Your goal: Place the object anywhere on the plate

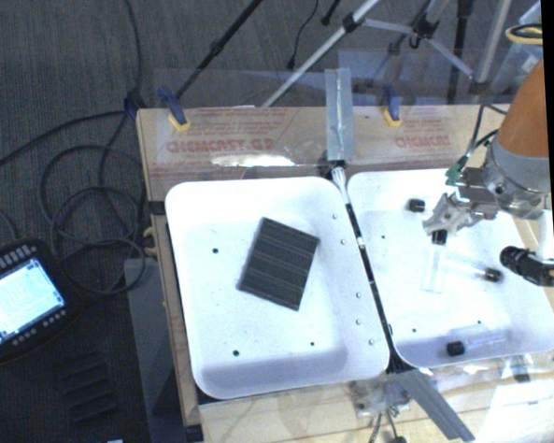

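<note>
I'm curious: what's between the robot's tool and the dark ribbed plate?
In the camera view, between the tool and the dark ribbed plate lie bare white bin floor and the rims where the two bins meet.

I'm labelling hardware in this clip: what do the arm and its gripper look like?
The arm enters from the right: an orange band above a grey wrist section. The gripper is a small, pale grey metal assembly with a dark tip and a thin green cable at its top.

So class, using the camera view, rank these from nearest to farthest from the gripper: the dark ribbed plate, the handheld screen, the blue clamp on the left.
1. Dark ribbed plate, left bin, nearest the gripper.
2. Blue clamp, bench's back left corner.
3. Handheld screen, floor at far left.
</note>
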Robot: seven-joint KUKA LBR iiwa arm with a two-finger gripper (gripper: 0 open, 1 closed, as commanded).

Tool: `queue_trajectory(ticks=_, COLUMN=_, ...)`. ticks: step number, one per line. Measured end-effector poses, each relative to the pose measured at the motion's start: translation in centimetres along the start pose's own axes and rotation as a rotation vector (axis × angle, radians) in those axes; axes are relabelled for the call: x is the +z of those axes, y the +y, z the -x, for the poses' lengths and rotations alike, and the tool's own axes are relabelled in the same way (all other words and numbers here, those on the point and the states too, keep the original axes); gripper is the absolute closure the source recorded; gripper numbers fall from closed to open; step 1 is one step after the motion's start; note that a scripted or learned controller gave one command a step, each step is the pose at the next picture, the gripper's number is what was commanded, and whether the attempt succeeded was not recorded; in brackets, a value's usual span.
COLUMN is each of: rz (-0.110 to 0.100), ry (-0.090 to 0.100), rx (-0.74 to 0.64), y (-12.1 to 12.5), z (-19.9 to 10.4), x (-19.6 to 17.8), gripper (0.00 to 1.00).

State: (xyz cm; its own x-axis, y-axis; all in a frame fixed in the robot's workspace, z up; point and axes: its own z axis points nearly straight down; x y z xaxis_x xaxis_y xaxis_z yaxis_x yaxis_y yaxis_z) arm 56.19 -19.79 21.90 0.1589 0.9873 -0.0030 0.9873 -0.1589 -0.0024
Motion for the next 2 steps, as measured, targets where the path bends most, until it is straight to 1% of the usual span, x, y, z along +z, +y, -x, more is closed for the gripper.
queue_trajectory(ticks=1, rz=0.003, ry=-0.002, rx=-0.014, y=0.6, z=-8.3, x=6.0, gripper=1.0)
queue_trajectory(ticks=2, rz=-0.001, ry=0.001, rx=0.008, y=-1.0, z=-13.4, x=3.6, gripper=1.0)
